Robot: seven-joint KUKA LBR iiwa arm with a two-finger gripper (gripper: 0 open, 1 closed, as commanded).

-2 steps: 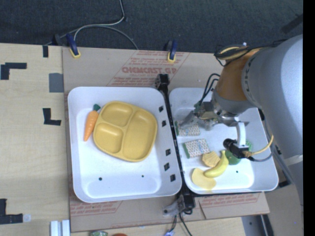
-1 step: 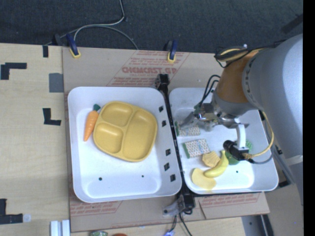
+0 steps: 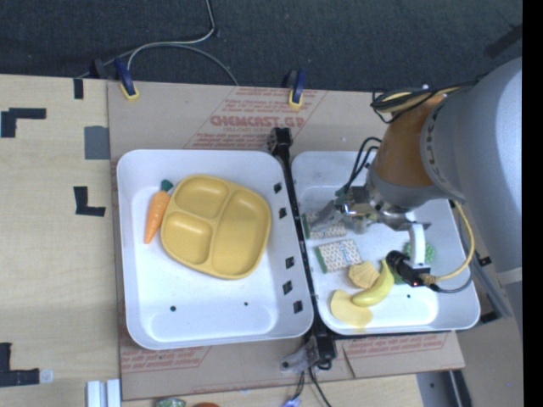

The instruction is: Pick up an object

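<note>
I'm hovering the arm (image 3: 475,142) over the right bin (image 3: 458,312), and I'd be easing straight down, centred. The gripper (image 3: 339,214) is sitting at ten o'clock from the banana (image 3: 377,288); I cannot tell its state. The banana's long axis is running seven to one o'clock.

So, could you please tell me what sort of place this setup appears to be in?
Probably a robotics lab bench set up for grasping trials: two white bins clamped onto a cardboard sheet, toy food such as a carrot and banana, and loose cables.
</note>
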